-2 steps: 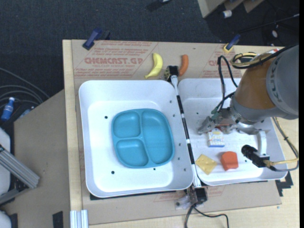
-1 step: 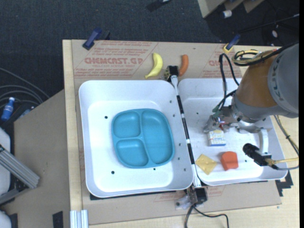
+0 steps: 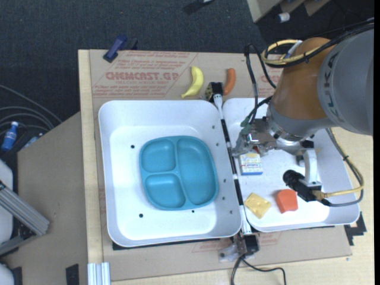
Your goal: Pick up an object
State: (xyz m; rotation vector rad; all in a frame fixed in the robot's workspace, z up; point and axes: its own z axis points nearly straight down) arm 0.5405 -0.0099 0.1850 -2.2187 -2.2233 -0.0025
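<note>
My grey arm with its orange band reaches in from the right over the right-hand shallow white bin [image 3: 332, 215], my gripper [image 3: 254, 144] lowered at that bin's left side, close to the divide between the two bins. Whether anything sits in my grasp, I cannot tell from this angle. Just below me lies a small white carton with blue and red print [image 3: 250, 165]; nearer the front edge rest a pale yellow wedge-shaped block [image 3: 257, 205] and, just beside it, an orange-red block [image 3: 287, 200]. The left-hand white bin [image 3: 119, 129] carries a teal three-compartment plastic plate [image 3: 178, 172]. Behind the bins, on the bench, sit a yellow toy banana [image 3: 193, 82] and an orange toy carrot [image 3: 229, 81].
</note>
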